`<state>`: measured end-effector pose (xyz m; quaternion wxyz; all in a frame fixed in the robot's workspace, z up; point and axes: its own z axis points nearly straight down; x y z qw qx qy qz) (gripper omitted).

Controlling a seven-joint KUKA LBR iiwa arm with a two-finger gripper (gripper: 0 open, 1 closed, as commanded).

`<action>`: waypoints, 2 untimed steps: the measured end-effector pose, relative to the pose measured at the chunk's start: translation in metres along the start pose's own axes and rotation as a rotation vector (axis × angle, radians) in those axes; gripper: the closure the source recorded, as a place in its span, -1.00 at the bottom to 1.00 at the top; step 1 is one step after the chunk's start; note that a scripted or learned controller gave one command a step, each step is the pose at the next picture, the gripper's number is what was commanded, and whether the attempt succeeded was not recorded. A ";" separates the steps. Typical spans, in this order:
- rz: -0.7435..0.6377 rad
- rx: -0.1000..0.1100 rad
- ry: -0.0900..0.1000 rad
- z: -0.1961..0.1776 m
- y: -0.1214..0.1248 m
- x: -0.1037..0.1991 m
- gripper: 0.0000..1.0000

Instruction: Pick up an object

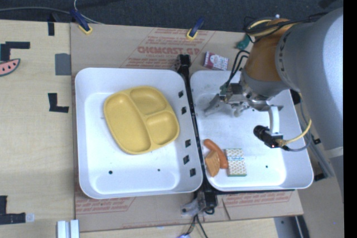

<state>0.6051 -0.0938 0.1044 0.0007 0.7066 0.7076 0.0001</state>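
Note:
The right bin point(290, 175) holds an orange carrot-like piece point(214, 156) near its front left, with a small patterned white packet point(236, 162) just right of it. The gripper point(216, 103) hangs over the rear left part of that bin, behind the two items and apart from them. Its grey fingers point(211, 105) point toward the bins' dividing wall and I see nothing between them. The grey arm with its orange band point(268, 58) comes in from the right.
A yellow three-compartment plate point(142, 119) lies in the left bin point(95, 170). A small dark red packet point(215, 61) lies on the cardboard behind the right bin. Black clips line the divider point(188, 120) between the bins. A black cable part point(268, 135) hangs over the right bin.

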 end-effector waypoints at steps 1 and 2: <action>-0.001 0.001 0.001 -0.009 0.000 0.001 1.00; 0.000 0.002 0.002 -0.009 0.000 0.001 -1.00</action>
